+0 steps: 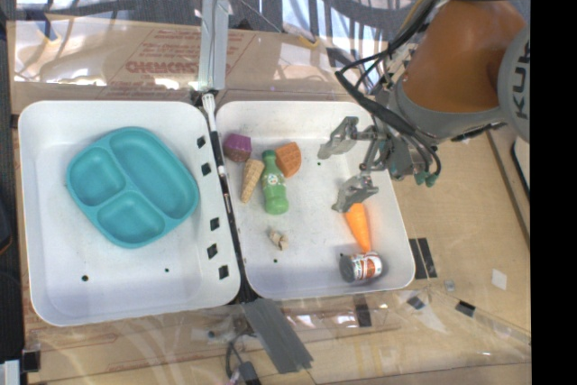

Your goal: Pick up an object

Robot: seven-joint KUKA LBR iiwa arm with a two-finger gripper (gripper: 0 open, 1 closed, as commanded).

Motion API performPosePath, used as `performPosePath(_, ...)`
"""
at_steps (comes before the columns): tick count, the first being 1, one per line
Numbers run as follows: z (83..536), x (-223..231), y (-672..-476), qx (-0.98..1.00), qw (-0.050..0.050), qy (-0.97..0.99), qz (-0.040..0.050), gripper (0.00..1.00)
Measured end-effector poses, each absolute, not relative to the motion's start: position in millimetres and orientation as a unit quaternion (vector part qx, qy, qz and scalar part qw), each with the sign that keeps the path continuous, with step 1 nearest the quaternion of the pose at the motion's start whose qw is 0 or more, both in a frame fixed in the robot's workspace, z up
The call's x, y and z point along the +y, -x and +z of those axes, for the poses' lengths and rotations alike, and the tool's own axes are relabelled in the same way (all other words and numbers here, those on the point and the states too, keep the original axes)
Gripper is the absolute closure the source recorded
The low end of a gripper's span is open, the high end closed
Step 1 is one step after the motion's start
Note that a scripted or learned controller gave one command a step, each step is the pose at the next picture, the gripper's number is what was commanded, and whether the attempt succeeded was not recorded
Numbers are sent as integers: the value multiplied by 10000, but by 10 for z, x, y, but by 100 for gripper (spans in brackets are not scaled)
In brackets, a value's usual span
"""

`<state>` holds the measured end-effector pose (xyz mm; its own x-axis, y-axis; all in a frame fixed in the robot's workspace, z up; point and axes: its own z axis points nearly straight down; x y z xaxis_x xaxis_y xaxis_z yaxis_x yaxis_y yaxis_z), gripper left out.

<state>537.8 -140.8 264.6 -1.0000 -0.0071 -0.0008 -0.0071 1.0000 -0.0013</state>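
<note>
My gripper (347, 165) hangs over the right bin (306, 275), open, with one finger (340, 138) toward the back and the other finger (354, 192) toward the front. Nothing sits between them. An orange carrot (359, 225) lies just under the nearer finger, pointing toward the bin's front. A small red and white can (362, 267) lies on its side below the carrot. Further left are a green bottle (274, 192), an orange waffle-like piece (288, 159), a tan cone (251, 178), a purple piece (237, 146) and a small beige scrap (278, 238).
The left bin (54, 284) holds a teal divided plate (132, 185). A ridge with black clips (219, 194) separates the bins. The arm's orange band (460, 36) and cables (379, 68) loom over the right bin's far right corner.
</note>
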Motion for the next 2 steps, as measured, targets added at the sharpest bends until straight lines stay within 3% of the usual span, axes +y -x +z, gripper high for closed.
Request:
performPosePath(1,931,-1587,-5246,9933,17,-1157,-2,0)
performPosePath(2,926,-1119,-5537,9996,15,-289,1,0)
